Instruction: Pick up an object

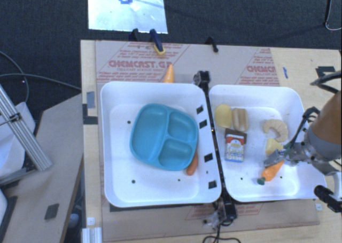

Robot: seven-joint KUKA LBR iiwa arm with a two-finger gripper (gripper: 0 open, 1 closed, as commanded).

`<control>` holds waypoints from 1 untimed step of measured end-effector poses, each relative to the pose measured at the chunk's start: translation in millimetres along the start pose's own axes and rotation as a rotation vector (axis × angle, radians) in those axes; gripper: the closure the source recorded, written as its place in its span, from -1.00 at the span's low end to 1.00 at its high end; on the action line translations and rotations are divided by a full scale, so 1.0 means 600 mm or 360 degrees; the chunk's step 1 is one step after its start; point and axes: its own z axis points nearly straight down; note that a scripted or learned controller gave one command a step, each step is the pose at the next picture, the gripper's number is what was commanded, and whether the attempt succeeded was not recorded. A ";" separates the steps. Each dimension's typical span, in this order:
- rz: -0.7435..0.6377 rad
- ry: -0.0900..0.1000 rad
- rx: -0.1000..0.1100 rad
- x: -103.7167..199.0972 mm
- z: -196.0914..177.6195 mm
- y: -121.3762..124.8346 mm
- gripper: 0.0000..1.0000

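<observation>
Small orange toy carrot with a dark green tip (pixel 271 172): lies on the floor of the right-hand shallow white bin (pixel 251 93), toward its near right part; long axis runs on a diagonal, green end pointing down-left toward the front wall, orange end pointing up-right toward the gripper. Two-finger gripper (pixel 279 156): low over the bin at the carrot's upper end, close to or touching it; whether its grip is released or clenched cannot be told, and the carrot is not seen between its parts. Pale yellow wedge-shaped piece (pixel 273 145): just beyond the gripper, partly covered by it. Tan curled croissant-like toy (pixel 276 127): farther back in the same bin. Small rectangular box with red and white printing (pixel 235 146): left of the carrot, near the bin's middle. Yellow rounded toy (pixel 223 115) and tan bun-like toy (pixel 240 119): side by side behind the box. Left-hand shallow white bin (pixel 123 194): holds a blue plastic divided tray (pixel 163 136), with a second orange carrot-like piece (pixel 192 165) lying at the tray's near right edge.
</observation>
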 end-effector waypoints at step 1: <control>-0.0004 0.0001 0.0001 0.006 0.000 0.000 -1.00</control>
